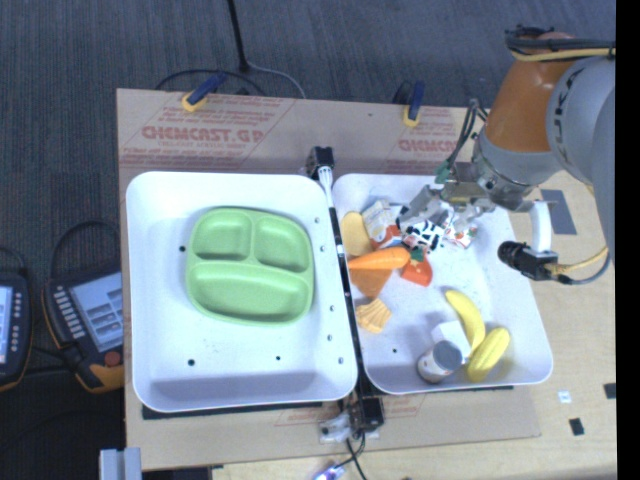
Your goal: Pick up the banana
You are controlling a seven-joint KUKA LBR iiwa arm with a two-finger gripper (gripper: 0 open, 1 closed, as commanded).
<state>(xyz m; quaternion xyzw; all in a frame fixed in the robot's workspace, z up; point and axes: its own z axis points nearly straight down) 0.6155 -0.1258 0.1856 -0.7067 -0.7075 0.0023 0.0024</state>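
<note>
The yellow banana (478,333) lies in the near right part of the right bin (520,308), curved, its lower end beside a small grey can (438,360). My gripper (440,218) hangs over the far middle of that bin, above a heap of toy food and well behind the banana. Its fingers (415,209) are spread open and nothing shows held between them. A small black-and-white item (425,236) sits just below them.
The heap holds an orange carrot (378,260), a yellow piece (354,233), a red piece (418,272), a white crumpled item (378,213) and a tan waffle-like piece (373,315). A green divided plate (250,265) lies in the left bin (160,358).
</note>
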